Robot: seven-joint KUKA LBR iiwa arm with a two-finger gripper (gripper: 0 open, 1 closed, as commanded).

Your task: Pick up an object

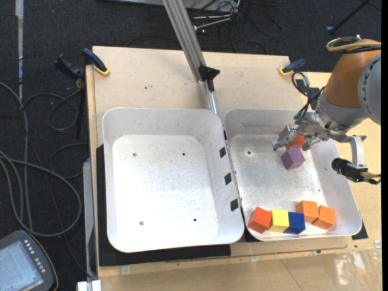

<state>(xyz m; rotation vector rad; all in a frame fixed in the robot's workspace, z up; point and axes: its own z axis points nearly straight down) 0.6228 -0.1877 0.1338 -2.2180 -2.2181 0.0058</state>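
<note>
The arm enters from the right and its gripper (pixel 295 139) hangs over the upper middle of the right bin (pixel 245 126). Between the grey fingers a small orange-red object (pixel 296 140) shows, apparently pinched there, though it is too small and too hidden to name more exactly. Just below and touching the gripper's outline sits a purple cube (pixel 293 157), tilted slightly, on the bin floor or just above it; which of the two cannot be told.

Along the near edge of the right bin a row of blocks lies pressed against the front wall: an orange cube (pixel 260 219) at the left end, a yellow cube (pixel 280 219) beside it, a blue cube (pixel 296 222) next, then two orange blocks (pixel 308 210) (pixel 326 216) toward the right corner. These crowd the front rim closely, leaving little space between block and wall.

The middle of the right bin floor, between the purple cube and the front row, is open. The left bin (pixel 112 162) lies alongside, its right rim overlapping the right bin's left rim. A slanted metal pole (pixel 185 32) crosses from the top of the view down to the meeting point of the bins' far edges. Both bins rest on a pale wooden board (pixel 157 77), clamped at its far corners.
</note>
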